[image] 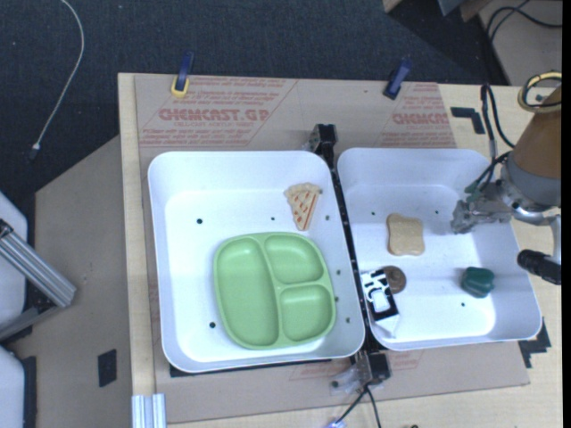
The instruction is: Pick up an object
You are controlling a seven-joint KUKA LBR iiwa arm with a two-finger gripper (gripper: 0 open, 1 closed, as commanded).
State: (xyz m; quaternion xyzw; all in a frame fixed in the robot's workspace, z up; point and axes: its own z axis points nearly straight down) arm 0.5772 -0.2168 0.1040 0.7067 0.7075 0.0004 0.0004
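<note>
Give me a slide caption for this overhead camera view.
Gripper hovers in the right bin near a bread slice; green tray fills the left.

My arm [541,154] was cut off by the picture's right edge. My end effector [470,210] was too small and blurred to read its fingers. Print on the black-and-white card [378,293] was illegible.

gripper [470,212] above right bin [428,172], near toast [405,234]
</note>
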